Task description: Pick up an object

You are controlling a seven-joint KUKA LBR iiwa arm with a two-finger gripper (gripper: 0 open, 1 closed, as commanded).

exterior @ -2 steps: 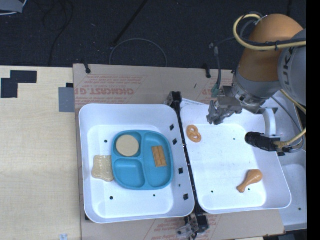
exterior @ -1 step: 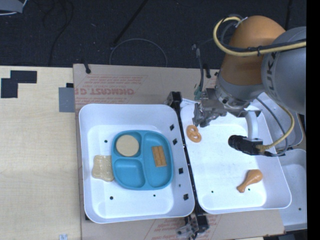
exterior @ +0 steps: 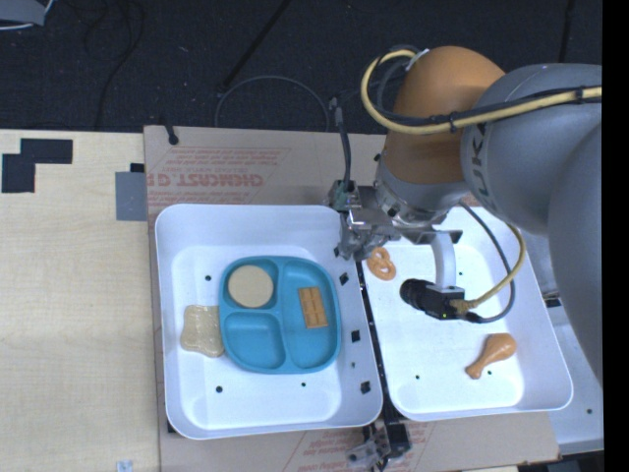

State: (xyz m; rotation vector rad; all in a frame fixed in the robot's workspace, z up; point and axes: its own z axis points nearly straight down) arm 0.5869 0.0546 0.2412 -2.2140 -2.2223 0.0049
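Camera view: the pale wooden bench point(exterior: 69, 293) carries a flat sheet of brown cardboard point(exterior: 246, 170), and two shallow white plastic bins stand side by side on that sheet.

Left bin point(exterior: 187, 234): a blue plastic tray with three compartments point(exterior: 280, 315) lies flat near the middle. A round tan disc like a flat bread point(exterior: 250, 286) sits in the tray's upper-left compartment. A small brown ridged rectangular piece point(exterior: 313, 307) sits in the narrow right compartment. The large lower compartment holds nothing. A pale beige, rough-edged slab like a slice of toast point(exterior: 201, 329) lies on the bin floor, touching the tray's left edge.

Right bin point(exterior: 550, 382): a small orange pretzel-shaped toy point(exterior: 380, 263) lies near the upper-left corner, close to the wall shared with the left bin. An orange-tan toy drumstick point(exterior: 491, 354) lies toward the lower right, well apart from the pretzel.

The grey arm with the orange band point(exterior: 442, 96) enters from the right and bends down over the right bin. The claw point(exterior: 359, 226) hangs at the top of the divide between the bins, just above and left of the pretzel-shaped toy. Its metal parts are seen from above and overlap; how far the claw is parted cannot be told, and no object shows in it. A black cable fitting point(exterior: 430, 298) hangs below the wrist over the bin floor.
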